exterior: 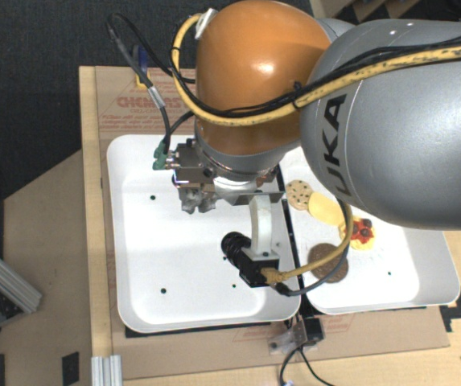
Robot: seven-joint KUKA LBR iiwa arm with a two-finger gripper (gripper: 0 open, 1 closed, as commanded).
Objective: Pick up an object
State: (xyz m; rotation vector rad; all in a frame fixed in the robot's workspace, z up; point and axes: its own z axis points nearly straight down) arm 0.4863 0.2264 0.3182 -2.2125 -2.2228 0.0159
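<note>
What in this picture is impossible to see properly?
In the camera view:
Right bin: far half covered by the grey arm.
Left bin: far middle under the orange band.
Red item: too small to identify.
Yellow item: partly under the arm.

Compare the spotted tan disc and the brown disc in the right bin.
The spotted tan disc is pale with dark dots; the brown disc is dark and plain. The tan disc looks smaller than the brown disc. The tan disc touches a yellow piece; the brown disc lies apart. Both are round, in the right bin.
</note>
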